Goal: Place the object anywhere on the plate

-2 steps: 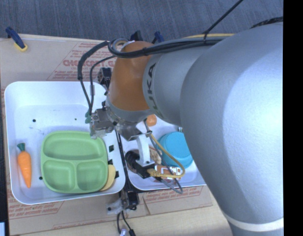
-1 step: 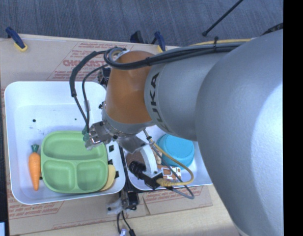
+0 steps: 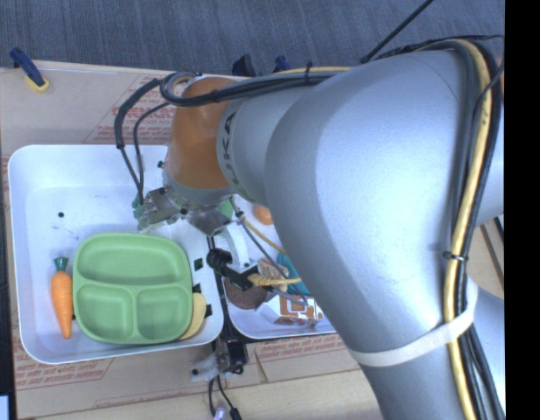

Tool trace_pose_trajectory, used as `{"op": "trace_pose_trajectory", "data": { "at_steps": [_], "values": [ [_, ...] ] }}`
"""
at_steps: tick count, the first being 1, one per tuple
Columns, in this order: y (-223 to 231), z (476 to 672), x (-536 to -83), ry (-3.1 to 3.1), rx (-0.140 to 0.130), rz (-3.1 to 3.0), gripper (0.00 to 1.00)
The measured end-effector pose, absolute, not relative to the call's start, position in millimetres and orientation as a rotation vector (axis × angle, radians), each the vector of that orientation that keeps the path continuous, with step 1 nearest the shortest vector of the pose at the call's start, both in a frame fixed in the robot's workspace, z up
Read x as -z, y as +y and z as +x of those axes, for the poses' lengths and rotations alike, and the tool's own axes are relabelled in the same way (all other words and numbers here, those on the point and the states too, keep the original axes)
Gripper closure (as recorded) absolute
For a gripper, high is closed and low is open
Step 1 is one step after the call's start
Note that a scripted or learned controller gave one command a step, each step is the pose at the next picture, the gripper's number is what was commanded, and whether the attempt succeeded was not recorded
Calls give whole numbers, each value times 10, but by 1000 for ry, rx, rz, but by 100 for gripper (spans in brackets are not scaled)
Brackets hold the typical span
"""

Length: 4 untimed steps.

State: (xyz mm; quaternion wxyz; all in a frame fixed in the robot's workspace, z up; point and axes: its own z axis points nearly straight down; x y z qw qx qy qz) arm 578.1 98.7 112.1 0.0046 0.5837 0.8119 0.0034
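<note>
Green plate as landmark: the carrot lies lengthwise just beside its left rim, the gripper poised above its upper-right corner, jaw state indeterminable.

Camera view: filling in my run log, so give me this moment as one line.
arm: over the bins' divide | gripper: above left bin, fingers unclear | plate: green, in left bin | carrot: left of plate, off it

Smooth matt green plastic plate (glossy white bin), plastic carrot.
</note>
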Motion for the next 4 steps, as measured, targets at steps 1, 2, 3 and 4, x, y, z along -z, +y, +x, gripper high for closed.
{"op": "trace_pose_trajectory", "data": {
  "at_steps": [1,2,3,4],
  "values": [
    [1675,5506,-1155,2310,13,2136,100],
    [1315,5044,-2103,2266,6,2181,100],
    [1356,5681,-1234,2253,29,2199,100],
    [822,5328,-1921,2534,15,1869,100]
  ]
}}
